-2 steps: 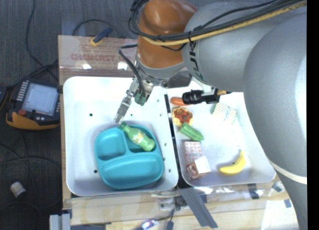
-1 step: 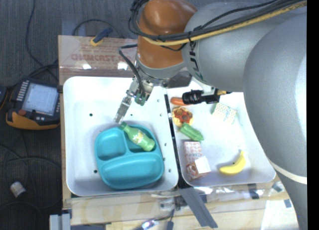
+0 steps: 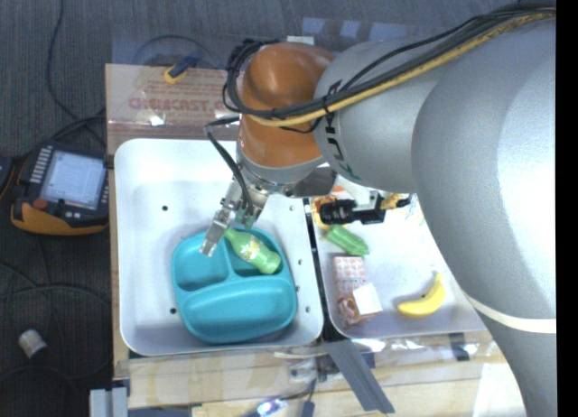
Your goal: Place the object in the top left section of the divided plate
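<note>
The grey arm's two-finger gripper [image 3: 228, 226] hangs over the teal plastic divided plate [image 3: 237, 302], its fingers apart around the top of the green plastic bottle [image 3: 254, 252], which lies below-right in the upper right section. Released here, it misses the top left. No label is readable.

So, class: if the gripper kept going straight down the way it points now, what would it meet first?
Most likely the teal divided plate, at its top left section; the gripper points down-left over it. Height above it is unclear.
</note>
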Action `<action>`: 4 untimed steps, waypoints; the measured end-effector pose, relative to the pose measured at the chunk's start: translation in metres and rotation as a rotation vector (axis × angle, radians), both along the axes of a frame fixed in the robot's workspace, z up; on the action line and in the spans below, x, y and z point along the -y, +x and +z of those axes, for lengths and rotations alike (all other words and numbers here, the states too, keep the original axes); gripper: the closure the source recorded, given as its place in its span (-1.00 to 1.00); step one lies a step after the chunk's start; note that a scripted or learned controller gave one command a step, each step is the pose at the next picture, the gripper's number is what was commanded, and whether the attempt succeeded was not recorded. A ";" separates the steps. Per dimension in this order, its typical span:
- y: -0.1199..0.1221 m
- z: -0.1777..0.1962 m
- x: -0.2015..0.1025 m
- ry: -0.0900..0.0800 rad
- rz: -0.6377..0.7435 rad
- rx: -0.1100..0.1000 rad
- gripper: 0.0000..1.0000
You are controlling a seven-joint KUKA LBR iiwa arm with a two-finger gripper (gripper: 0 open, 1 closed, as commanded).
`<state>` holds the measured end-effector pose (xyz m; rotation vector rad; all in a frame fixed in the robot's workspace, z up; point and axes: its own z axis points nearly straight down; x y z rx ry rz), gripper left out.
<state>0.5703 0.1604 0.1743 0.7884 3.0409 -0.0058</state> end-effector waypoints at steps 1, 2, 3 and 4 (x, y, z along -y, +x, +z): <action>0.000 0.000 0.000 0.001 0.000 0.001 -1.00; 0.000 0.000 0.000 0.001 0.000 0.001 -1.00; 0.034 0.044 0.025 -0.001 0.096 0.002 -1.00; 0.034 0.044 0.024 0.000 0.096 0.002 -1.00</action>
